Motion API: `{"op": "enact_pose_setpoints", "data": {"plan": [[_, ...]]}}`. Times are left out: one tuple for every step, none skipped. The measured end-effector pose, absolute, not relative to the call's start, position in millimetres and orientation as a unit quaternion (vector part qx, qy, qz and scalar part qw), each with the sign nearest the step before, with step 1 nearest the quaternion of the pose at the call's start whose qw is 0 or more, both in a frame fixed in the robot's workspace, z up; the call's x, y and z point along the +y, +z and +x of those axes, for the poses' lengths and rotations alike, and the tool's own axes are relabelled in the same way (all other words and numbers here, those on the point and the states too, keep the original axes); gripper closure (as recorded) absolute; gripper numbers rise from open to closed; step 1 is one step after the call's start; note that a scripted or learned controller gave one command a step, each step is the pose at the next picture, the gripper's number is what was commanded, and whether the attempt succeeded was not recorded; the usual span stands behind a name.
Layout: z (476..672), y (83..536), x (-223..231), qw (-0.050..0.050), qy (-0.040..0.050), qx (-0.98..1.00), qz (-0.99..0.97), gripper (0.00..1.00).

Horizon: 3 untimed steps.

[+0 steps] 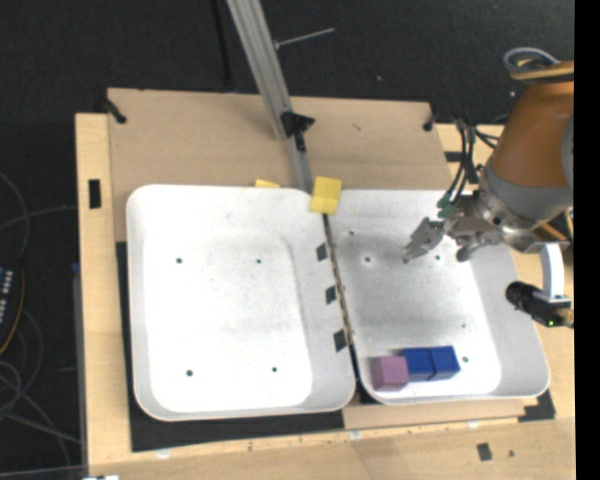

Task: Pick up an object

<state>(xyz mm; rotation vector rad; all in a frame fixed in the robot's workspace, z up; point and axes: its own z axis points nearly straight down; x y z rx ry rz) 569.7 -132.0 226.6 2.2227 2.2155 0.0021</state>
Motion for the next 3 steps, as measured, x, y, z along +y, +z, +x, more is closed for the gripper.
{"op": "enact_pose_setpoints", "data": {"plan": [[547.8, 194, -114, -0.001, -0.0007, 0.706, 0.708, 0.0], [605.8, 212, -165, 0.004, 0.0007, 0.706, 0.708, 0.0], [556.8, 207, -197, 0.001, -0.0013, 0.705, 0.709, 0.0]]}}
